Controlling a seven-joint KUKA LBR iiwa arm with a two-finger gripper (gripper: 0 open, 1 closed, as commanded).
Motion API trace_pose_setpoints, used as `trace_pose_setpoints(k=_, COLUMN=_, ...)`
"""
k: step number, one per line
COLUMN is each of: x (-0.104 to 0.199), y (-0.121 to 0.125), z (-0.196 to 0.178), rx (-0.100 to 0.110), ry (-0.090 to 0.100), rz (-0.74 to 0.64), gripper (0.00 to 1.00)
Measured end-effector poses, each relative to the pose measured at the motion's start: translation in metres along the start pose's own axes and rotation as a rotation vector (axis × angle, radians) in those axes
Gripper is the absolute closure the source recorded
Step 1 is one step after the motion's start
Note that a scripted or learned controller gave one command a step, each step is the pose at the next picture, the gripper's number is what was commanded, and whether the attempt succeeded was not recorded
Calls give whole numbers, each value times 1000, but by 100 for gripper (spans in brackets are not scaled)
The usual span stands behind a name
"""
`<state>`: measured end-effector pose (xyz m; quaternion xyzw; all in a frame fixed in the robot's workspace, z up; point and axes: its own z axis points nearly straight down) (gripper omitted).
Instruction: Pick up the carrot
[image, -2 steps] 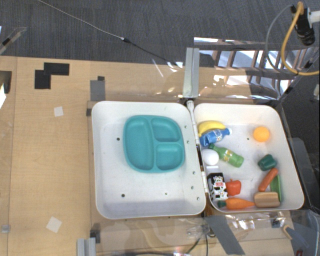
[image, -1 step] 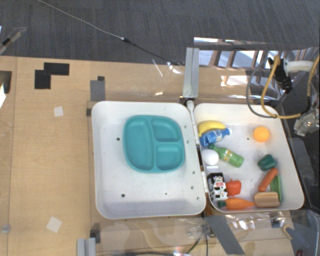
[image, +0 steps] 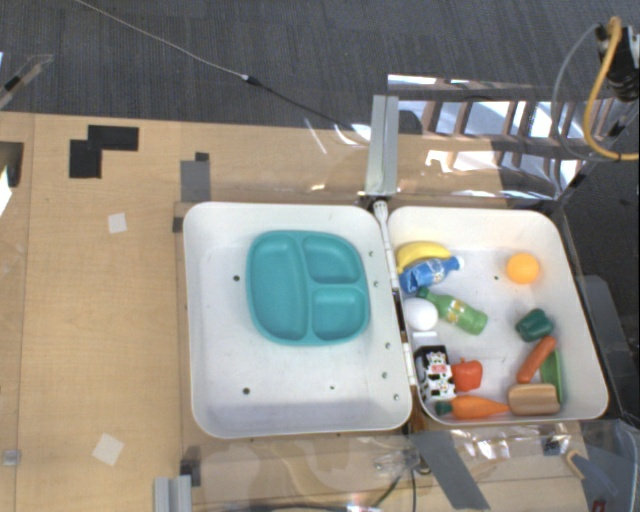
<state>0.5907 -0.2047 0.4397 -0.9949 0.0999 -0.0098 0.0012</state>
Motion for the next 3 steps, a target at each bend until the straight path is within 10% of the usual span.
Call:
trace_pose_setpoints(k=1, x=-74, y=18, z=94, rx=3, ry=-17, rz=4, gripper=100)
trace_pose_setpoints(k=2, x=-90, y=21, z=-35, rx=1, ry=-1, rz=5, gripper=100)
trace_pose_setpoints(k=3, x=-16, y=2, z=62, rx=4, ry=-23, rz=-4, gripper=100)
